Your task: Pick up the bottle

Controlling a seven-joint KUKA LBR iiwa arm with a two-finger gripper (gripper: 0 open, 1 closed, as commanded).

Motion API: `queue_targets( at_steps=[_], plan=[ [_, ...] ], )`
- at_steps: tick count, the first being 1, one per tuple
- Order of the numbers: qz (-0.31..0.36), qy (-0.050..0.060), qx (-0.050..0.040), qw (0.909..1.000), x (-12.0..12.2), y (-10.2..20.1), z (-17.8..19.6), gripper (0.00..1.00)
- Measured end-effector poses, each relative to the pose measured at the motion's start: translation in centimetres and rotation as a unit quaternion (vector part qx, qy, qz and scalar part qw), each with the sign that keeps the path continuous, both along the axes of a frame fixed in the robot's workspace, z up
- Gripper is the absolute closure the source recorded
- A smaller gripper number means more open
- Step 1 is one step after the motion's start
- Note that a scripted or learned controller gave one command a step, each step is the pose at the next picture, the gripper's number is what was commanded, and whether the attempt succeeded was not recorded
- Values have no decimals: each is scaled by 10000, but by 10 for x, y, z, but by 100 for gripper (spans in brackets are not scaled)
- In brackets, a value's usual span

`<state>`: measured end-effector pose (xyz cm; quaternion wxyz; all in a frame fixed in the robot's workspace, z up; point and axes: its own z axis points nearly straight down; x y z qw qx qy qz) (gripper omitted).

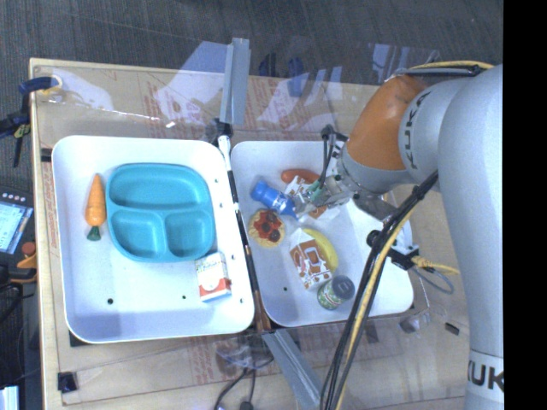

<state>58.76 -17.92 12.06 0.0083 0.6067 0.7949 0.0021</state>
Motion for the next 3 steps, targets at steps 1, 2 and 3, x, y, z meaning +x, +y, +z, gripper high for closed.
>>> queue_targets(
  at_steps=[1,2,3],
  plan=[
    [2,0,-1,10000,0,0,0,0],
    [582,22,-21,9983,73,48,-17,0],
    [614,-4,-13,9981,74,50,-5,100]
  ],
)
